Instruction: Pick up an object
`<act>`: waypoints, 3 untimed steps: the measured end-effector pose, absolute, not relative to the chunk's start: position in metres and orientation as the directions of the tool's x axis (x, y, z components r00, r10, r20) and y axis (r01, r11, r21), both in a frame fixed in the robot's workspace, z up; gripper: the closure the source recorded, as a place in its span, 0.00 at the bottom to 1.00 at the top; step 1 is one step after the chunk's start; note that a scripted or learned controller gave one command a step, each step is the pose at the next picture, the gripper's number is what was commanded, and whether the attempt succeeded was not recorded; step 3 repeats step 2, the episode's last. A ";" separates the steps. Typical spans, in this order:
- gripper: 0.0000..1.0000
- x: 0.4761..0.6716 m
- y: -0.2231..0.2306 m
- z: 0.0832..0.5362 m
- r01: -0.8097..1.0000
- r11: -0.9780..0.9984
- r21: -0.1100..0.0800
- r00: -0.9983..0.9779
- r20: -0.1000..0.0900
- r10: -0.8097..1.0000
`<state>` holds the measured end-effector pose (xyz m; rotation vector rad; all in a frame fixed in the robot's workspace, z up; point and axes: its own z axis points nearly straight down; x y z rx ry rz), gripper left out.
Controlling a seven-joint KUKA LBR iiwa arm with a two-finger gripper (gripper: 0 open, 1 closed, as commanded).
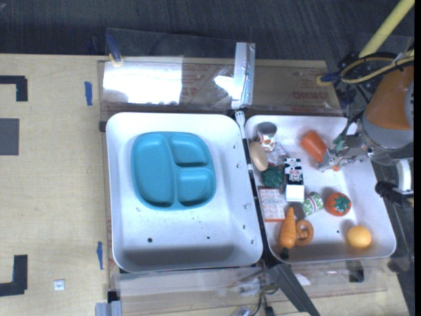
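Nearest the camera, along the bottom edge of the right bin (385,242), a carrot (288,228) is lying upright beside a small brown pretzel-like ring (304,232), with a yellow lemon (359,237) sitting further right in the same bin. Just above them a red tomato (339,204) is resting next to a small green-and-white can (312,203). An orange sausage-shaped toy (314,145) is lying tilted in the upper part of this bin, just left of the gripper (337,160). The gripper is hanging low over the right bin near its right wall, and I cannot tell how far its fingers are parted or whether anything is between them. Along the left side of this bin, a white cup (266,135), a tan egg-shaped piece (259,157), a dark green lump (273,176), a black-and-white carton (294,171), a white block (295,192) and a printed card (270,203) are crowding together, several touching. The grey arm (389,120) with its orange band is reaching in from the right. The left bin (125,229) is holding 1 blue divided tray (173,170) with 3 compartments, sitting toward the bin's upper middle.
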<state>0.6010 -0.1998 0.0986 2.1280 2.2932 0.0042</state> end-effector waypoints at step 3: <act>1.00 0.575 -0.184 0.213 0.995 0.100 0.010 -0.100 -0.004 0.995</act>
